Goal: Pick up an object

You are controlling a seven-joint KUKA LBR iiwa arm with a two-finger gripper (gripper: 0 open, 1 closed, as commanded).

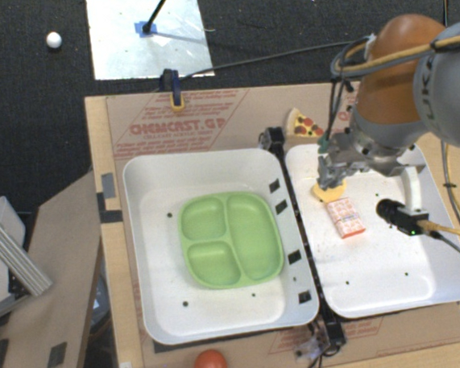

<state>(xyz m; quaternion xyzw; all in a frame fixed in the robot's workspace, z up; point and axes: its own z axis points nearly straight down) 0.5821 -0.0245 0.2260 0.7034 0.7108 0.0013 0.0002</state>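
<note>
- Toward the far left part of the right bin [385, 285], a small yellow piece [329, 191] is lying on the white floor, close to the divide between the two bins.
- The gripper [332, 174] is hanging right over it and covering its far part, so the piece is peeking out on the gripper's near side. Whether the two are touching cannot be told.
- Whether the gripper is open or closed is not showing from this angle, and nothing is visibly being held.
- With so much of the yellow piece hidden, its long axis is not readable. It is probably sitting straight below the gripper, so the coming move is looking like a plain drop rather than a sideways shift.
- A pink box [345, 217] is lying just near and slightly right of the yellow piece, its long axis running far to near with a small lean. It is close enough that a grab drifting nearward could be nudging it instead.
- The grey arm [398, 82] is reaching in from the right, over the bin's far rim.
- Further out, a green divided plate [229, 240] is resting in the middle of the left bin [165, 307].
- A toy pizza slice [303, 123] is lying beyond the far rims, and an orange ball [209, 366] is sitting on the bench's near edge.
</note>
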